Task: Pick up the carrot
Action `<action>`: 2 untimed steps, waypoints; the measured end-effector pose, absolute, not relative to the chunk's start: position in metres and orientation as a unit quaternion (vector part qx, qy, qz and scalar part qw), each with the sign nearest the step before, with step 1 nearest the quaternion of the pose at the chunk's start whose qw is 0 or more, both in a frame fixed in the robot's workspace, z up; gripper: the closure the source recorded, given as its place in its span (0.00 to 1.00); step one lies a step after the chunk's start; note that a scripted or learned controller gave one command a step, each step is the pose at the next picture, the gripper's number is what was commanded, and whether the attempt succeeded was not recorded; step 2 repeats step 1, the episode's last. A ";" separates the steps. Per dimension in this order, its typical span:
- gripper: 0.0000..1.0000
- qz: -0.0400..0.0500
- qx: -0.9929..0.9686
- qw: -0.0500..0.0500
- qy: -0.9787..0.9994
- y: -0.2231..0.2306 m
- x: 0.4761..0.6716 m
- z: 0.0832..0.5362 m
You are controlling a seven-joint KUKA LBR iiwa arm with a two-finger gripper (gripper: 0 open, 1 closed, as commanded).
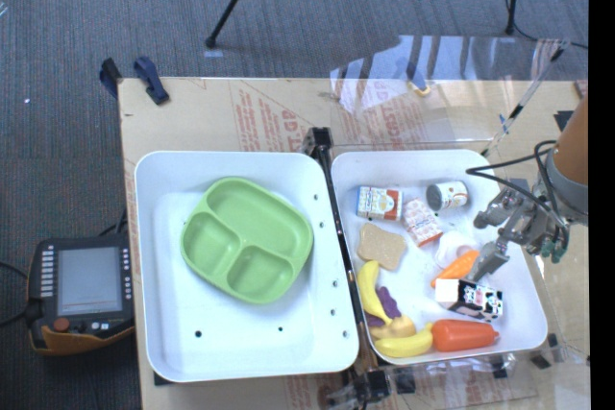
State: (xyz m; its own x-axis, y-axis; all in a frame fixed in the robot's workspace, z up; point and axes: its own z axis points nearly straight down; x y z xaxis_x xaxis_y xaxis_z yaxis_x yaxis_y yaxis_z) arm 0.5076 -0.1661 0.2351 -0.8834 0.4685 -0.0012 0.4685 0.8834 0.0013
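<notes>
- Camera view: the gripper (483, 249) is hanging over the right bin (534, 302) with its two dark fingers (494, 260) looking spread apart, and they're holding nothing at all.
- The carrot (459, 264) is lying just to the left of the lower finger, tilted, maybe touching the tip. I can't quite tell.
- Biggest worry: it's sitting beside the fingers instead of between them, so a close from here is probably grabbing air or just nudging it away.
- Clutter is crowding it too. The white round thing (448, 248) is touching it on the far side from the fingers, and the small orange-and-white block (447, 290) and the black-and-white carton (479, 301) are sitting just below the lower finger. A finger coming down could be landing on one of those, or pinching it along with the carrot.
- There's also a longer orange-red piece (464, 334) lying further below the fingers, near the bin's front wall. Similar colour, so the program might be targeting the wrong thing.
- The carrot's looking smooth and tapered to me, so I'm guessing a pinch near its thin end is slipping off.
</notes>
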 end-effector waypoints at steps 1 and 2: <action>0.00 0.001 0.326 -0.004 0.946 -0.165 0.511 0.086; 0.00 0.001 0.326 -0.004 0.946 -0.165 0.511 0.086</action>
